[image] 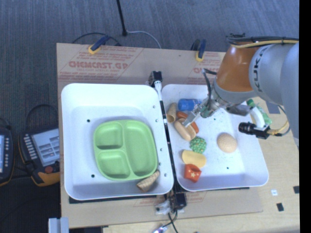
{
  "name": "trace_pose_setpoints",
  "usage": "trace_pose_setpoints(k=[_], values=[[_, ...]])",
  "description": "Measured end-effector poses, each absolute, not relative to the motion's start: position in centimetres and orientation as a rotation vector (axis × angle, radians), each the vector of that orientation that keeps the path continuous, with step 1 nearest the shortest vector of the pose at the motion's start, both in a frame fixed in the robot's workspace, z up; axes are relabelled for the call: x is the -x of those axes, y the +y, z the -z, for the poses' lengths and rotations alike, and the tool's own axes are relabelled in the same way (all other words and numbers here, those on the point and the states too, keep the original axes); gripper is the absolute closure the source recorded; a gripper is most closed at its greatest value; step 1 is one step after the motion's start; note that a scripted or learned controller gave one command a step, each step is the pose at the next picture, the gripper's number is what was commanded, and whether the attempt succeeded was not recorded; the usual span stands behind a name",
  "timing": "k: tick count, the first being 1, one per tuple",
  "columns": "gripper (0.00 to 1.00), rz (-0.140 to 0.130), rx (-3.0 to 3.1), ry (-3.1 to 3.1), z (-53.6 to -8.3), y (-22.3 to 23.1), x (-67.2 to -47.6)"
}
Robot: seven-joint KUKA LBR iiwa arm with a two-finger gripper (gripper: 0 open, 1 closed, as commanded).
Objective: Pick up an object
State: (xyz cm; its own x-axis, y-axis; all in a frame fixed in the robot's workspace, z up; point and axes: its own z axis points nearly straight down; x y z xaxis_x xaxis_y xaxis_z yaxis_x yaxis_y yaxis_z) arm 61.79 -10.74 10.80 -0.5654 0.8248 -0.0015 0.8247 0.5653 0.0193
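Observation:
The right bin [243, 176] holds several toy foods. A blue block [186, 104] lies at its far left, with a tan bread piece [171, 111] and a small orange piece [181, 114] beside it. Just below them is a hot dog [185, 129]. My gripper [198, 113] hangs low over the bin, right beside the blue block and just above the hot dog. Nothing shows in its grasp. Further down lie a green bumpy piece [198, 143], a yellow piece [194, 158] and a red piece [192, 173]. A tan round ball [226, 142] sits to the right.
The left bin [77, 106] holds a green divided plate [125, 148] and a tan pastry [148, 181] at its near edge. A white and green bottle [257, 112] lies at the right bin's right side, under the arm. The bins' shared rim [164, 130] runs close to the gripper's left.

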Motion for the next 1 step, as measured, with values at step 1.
trace_pose_setpoints(k=[1], values=[[0.00,-0.023,-1.462,2.774,-10.59,-10.73,-61.64]])
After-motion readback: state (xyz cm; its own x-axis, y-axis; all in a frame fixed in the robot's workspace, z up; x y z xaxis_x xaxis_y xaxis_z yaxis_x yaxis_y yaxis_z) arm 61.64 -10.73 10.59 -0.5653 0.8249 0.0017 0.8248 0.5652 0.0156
